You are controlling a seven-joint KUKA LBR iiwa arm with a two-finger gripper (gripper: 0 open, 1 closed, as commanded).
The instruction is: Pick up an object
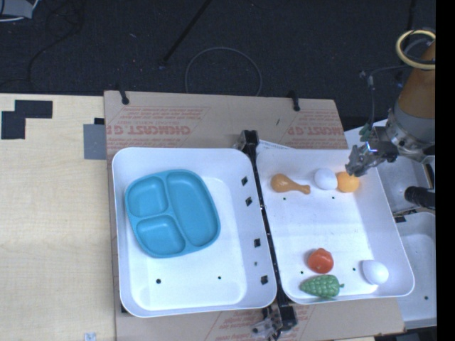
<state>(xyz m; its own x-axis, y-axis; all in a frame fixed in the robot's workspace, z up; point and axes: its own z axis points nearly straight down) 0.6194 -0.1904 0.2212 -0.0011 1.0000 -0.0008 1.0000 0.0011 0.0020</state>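
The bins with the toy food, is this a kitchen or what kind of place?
Probably a robot lab, not a kitchen. A robot arm reaches over two white bins on a cardboard-covered bench, the food is toys like a plastic tomato, and cables lie on the dark floor.

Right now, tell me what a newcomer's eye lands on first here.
The blue divided plate fills much of the left bin. In the right bin, small toy foods are scattered: a red tomato, a green bumpy piece and white eggs. The gripper hovers at an orange piece in its far corner.
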